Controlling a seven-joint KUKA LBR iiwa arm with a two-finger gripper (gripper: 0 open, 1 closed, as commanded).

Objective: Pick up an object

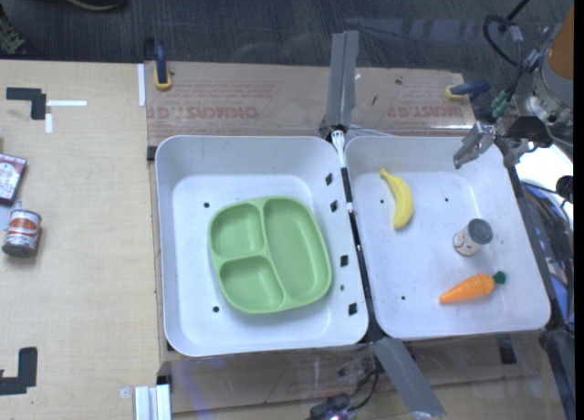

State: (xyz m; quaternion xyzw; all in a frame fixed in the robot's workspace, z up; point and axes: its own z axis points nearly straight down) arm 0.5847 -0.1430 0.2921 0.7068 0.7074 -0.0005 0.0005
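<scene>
The gripper [490,141], fingers spread and empty, hung over the right bin's [429,318] far corner, above a banana [398,197], can [472,236] and carrot [470,288].

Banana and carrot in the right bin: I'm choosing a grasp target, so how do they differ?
The banana is yellow and curved; the carrot is orange, tapered, with a green top. The banana lies at the bin's far side, roughly lengthwise away from the camera; the carrot lies nearer, roughly crosswise. Both lie flat, apart, untouched by the hand.

Banana [397,197], can [472,236], carrot [471,288] lie well apart.
</scene>
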